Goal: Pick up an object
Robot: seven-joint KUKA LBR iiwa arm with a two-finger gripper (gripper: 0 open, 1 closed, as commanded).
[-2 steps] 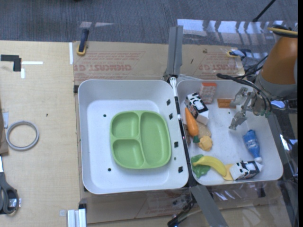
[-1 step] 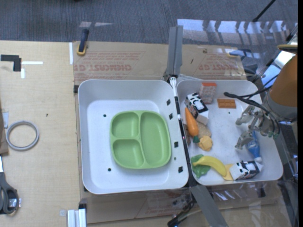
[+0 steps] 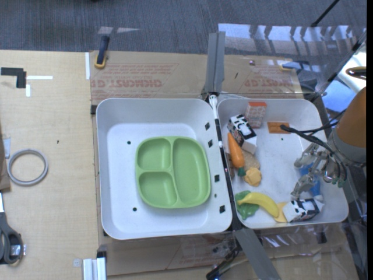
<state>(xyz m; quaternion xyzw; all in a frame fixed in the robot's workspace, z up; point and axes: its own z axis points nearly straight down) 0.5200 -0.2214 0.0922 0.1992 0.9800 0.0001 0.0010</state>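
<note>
My gripper (image 3: pixel 303 172) hangs low over the right side of the right bin (image 3: pixel 274 150), with its fingers spread open. A blue object (image 3: pixel 315 186) shows in patches under and between the fingers; I cannot tell whether they touch it. Just below the gripper lies a black-and-white patterned item (image 3: pixel 305 209). Along the bin's left side are an orange carrot (image 3: pixel 235 150), a black-and-white carton (image 3: pixel 241 127), a yellow banana (image 3: pixel 263 203) with a green piece (image 3: pixel 245 210) beside it, and a small tan lump (image 3: pixel 253 176). An orange-and-white box (image 3: pixel 256 112) stands near the back wall.
The left bin (image 3: pixel 116 174) holds a green divided plate (image 3: pixel 173 172). An orange flat piece (image 3: pixel 277 127) lies at the back of the right bin, with a dark cable crossing it. A roll of tape (image 3: pixel 25 167) rests on the bench at far left.
</note>
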